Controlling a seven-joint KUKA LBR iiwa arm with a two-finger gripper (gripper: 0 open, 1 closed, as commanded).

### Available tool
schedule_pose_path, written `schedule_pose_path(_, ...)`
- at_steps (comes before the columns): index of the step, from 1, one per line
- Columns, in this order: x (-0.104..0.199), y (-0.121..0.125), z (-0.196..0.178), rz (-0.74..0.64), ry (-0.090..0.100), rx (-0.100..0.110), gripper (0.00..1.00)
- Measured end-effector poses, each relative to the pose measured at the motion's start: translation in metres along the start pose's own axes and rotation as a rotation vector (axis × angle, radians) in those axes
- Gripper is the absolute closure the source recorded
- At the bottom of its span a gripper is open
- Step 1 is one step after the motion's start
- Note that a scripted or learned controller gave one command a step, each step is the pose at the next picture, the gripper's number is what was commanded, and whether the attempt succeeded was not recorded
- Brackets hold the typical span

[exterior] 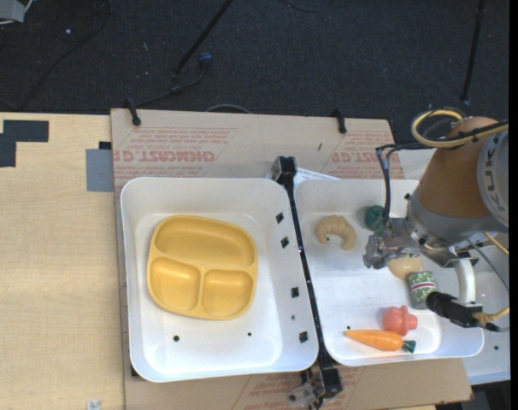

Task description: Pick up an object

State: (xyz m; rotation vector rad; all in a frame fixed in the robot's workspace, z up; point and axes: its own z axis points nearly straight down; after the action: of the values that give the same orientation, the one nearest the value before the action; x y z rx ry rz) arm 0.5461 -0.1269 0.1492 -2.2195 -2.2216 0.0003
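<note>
I have the arm (464, 178) low over the right bin (344, 336), the claw (383, 248) just right of the croissant (337, 231), near a dark green piece (375, 217) and a pale lump (403, 267). I cannot tell whether the claw is wide or narrow, and nothing shows in it. I judge this the approach step. Next I must centre on one item, likely the pale lump, before closing. The carrot (378, 340) and red toy (399, 319) lie further from the croissant.
</note>
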Motion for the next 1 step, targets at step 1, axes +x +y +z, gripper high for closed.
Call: schedule_pose_path(1, -0.004, -0.0093, -0.0545, 0.002, -0.001, -0.002, 1.0)
